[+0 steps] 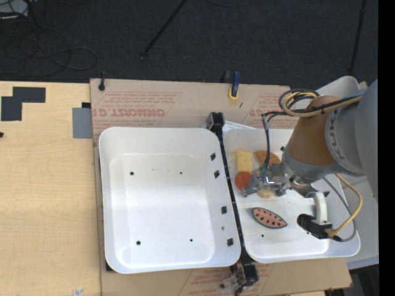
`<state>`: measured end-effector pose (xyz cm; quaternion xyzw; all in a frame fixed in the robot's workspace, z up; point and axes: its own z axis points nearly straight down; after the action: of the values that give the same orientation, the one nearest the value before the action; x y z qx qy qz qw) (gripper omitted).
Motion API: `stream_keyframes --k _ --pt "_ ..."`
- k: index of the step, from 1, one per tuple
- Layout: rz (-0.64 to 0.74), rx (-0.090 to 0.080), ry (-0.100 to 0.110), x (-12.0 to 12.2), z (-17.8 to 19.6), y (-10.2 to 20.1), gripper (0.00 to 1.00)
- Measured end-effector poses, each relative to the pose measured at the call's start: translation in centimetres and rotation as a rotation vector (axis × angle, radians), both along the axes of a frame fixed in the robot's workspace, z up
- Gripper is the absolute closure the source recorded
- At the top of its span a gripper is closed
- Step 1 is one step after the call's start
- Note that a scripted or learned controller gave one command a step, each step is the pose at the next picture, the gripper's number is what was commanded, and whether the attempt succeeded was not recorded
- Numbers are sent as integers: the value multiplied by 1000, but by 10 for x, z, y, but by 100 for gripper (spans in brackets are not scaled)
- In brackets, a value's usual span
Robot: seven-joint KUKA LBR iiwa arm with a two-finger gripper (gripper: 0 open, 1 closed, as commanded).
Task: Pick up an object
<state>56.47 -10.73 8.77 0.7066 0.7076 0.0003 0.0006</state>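
My gripper (263,184) hangs low in the right bin (296,254), over a cluster of small things near the bin's left wall. A red round piece (243,179) lies just left of it, touching or nearly touching it. A pale tan piece (266,193) sits right under the gripper, partly hidden. A yellow block (245,161) lies behind the red piece, and an orange piece (270,158) shows behind the gripper. A watermelon slice (269,217), red with dark seeds, lies flat in front of the gripper, apart from it.
The left bin (160,196) stands beside the right one, with a black divider rail (225,184) between them. Both rest on a cardboard sheet (154,106) on the wooden bench. A blue-and-yellow clamp (234,86) holds the cardboard's far edge.
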Motion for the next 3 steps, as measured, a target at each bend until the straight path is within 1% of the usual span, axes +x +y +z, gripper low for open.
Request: stream_keyframes --k 1,2,3 --pt "2 1 -1 75 0 14 0" --pt "-5 2 9 26 -1 21 0" --pt "-6 2 9 27 9 19 100"
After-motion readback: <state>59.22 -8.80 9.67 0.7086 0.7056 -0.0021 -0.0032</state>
